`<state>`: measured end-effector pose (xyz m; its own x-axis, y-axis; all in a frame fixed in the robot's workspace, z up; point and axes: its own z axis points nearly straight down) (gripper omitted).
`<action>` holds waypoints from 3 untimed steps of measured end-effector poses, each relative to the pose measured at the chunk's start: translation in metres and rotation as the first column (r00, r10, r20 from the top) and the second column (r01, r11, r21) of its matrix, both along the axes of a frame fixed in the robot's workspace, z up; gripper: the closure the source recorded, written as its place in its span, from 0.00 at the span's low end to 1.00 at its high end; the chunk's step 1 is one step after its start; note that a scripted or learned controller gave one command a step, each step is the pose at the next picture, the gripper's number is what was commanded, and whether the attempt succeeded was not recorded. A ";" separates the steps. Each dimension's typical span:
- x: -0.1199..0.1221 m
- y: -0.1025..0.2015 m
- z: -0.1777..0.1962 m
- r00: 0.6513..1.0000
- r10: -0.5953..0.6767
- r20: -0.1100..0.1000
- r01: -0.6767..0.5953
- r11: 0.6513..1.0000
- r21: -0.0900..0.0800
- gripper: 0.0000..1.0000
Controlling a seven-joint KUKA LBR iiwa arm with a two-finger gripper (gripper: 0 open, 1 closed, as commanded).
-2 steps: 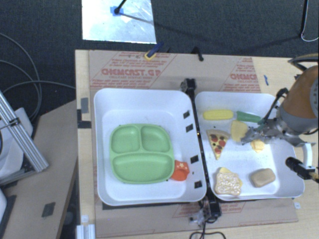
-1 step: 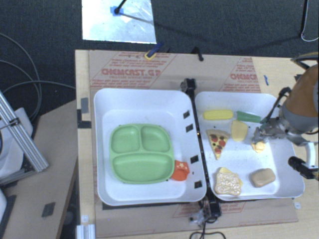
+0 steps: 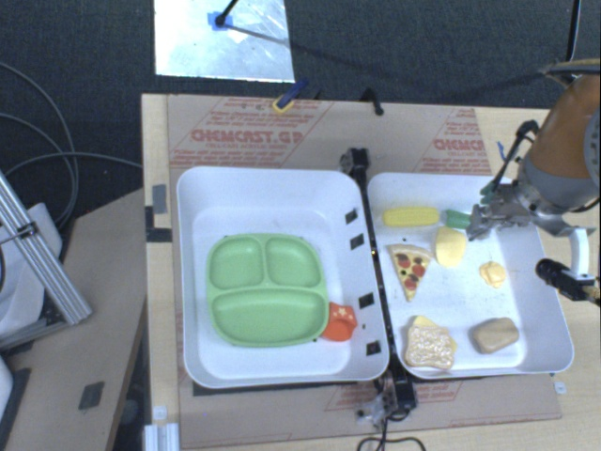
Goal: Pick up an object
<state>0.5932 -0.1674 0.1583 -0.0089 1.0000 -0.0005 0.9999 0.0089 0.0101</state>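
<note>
Holding six food pieces, right bin (image 3: 554, 346); left bin (image 3: 197, 280) two; jaws (image 3: 479, 225) unclear

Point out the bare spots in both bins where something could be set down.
Left bin: bare strip behind the green tray. Right bin: bare floor between pizza slice and brown lump. Crowded around the corn, by the gripper.

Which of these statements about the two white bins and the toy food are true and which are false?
1. The green divided plate lies in the left bin. True.
2. The pizza slice lies on the green plate. False: it lies in the right bin.
3. The tool is over the right bin. True.
4. The corn cob lies in the left bin. False: right bin.
</note>
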 end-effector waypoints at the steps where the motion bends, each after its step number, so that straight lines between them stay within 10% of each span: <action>1: -0.038 0.010 -0.075 1.000 -0.008 -0.016 0.008 1.000 0.003 1.00; 2: -0.109 0.033 -0.074 1.000 -0.009 -0.012 0.009 1.000 0.002 1.00; 3: -0.106 0.031 -0.074 1.000 -0.008 -0.007 0.008 1.000 -0.001 0.00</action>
<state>0.4872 -0.1361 0.0847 -0.0007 1.0000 -0.0012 1.0000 0.0007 0.0029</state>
